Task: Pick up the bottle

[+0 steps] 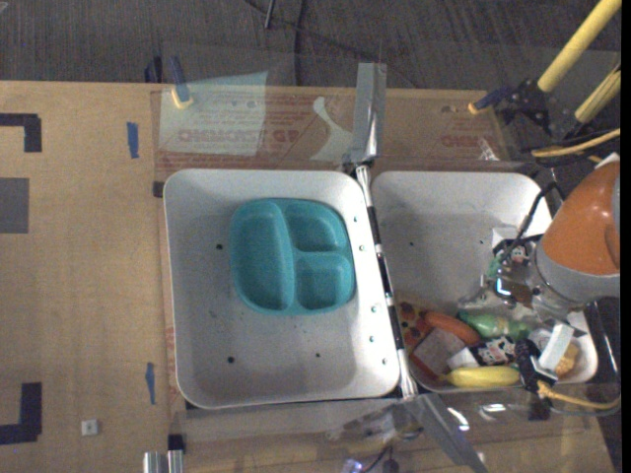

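Observation:
In the right bin (434,225), a heap of small items lies against the near wall. A green bottle-like object (490,322) lies on its side in that heap, partly covered by the arm. My gripper (505,286) hangs low over the heap, just above and slightly right of the green object. The wrist's grey body and orange band (592,230) rise behind it on the right. Whether anything is held stays hidden under the gripper body.
Around the green object lie a red-orange piece (452,325), a yellow banana (481,376), a dark box (439,347) and a black-and-white item (500,350). A teal divided plate (293,255) sits in the left bin (197,294). Yellow struts stand at the top right.

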Robot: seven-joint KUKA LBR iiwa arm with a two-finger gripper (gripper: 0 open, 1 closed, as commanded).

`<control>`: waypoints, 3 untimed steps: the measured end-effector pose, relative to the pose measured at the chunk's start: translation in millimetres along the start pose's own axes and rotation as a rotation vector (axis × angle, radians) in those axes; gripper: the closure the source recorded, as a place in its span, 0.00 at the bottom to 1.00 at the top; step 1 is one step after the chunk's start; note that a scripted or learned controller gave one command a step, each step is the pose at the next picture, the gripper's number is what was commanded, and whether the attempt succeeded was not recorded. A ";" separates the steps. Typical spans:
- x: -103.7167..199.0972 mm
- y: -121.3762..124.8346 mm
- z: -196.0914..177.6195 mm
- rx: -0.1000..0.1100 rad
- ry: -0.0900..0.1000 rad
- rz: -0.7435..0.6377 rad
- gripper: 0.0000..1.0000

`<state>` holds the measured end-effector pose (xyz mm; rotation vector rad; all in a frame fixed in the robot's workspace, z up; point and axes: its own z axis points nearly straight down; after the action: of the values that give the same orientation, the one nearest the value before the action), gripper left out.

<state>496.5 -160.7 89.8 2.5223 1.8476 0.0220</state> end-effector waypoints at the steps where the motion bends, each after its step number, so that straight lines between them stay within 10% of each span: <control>1: -25.2 -5.0 -14.5 0.019 -0.007 0.317 0.00; 2: -14.8 -10.6 0.9 0.012 -0.007 0.258 0.00; 3: 4.9 -13.4 0.5 -0.003 -0.009 0.666 0.00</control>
<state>485.2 -152.0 89.1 2.9861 0.9201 0.0195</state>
